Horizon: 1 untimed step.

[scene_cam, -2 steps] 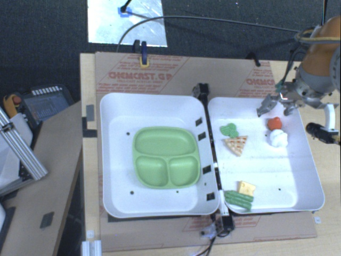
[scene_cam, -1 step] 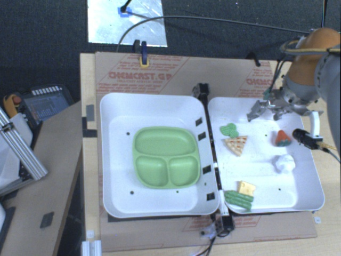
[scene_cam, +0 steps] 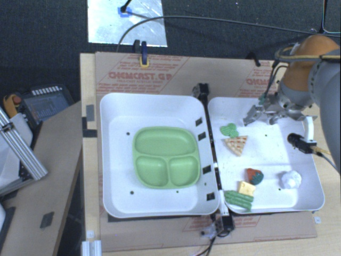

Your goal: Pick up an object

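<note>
Overhead slanted view of 2 shallow white bins side by side on a bench.

Left bin (scene_cam: 114, 116): holds 1 pale green divided tray (scene_cam: 166, 157) with 3 compartments, lying flat near the bin's middle.

Right bin (scene_cam: 306, 196): holds 6 small objects. Green leafy piece (scene_cam: 229, 129) near the left wall, touching or just beside a tan waffle-patterned wedge (scene_cam: 236, 144) below it. Red and teal piece (scene_cam: 254, 175) toward the middle, just above a yellow block (scene_cam: 246, 188). Green bean-pod piece (scene_cam: 238, 199) at the lower left corner, just beside the yellow block. White crumpled lump (scene_cam: 290, 180) near the lower right.

Gripper (scene_cam: 262, 116): over the upper part of the right bin, fingers spread, nothing between them; well apart from the green leafy piece, the nearest object. Grey arm with orange band (scene_cam: 314, 49) entering from the right.
</note>
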Available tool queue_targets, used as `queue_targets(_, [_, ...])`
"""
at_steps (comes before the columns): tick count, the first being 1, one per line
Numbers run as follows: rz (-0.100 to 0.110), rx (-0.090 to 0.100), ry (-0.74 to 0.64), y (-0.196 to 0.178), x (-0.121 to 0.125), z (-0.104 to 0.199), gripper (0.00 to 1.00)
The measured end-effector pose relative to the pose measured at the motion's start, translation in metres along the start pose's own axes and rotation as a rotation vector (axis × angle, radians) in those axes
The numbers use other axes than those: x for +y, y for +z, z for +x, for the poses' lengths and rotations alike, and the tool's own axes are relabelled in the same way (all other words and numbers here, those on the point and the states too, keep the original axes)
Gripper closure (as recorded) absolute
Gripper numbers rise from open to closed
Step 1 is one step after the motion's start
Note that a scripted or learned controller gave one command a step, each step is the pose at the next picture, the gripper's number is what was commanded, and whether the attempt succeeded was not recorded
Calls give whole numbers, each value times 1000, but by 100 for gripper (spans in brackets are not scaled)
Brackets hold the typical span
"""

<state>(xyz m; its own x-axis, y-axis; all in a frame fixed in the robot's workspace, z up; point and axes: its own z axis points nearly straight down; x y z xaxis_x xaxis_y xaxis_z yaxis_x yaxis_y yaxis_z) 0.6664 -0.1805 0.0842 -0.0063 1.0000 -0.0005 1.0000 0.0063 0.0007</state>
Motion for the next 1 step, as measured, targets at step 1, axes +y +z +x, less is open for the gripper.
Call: queue_targets(1, [-5,-2,-2,-13,2,0,100])
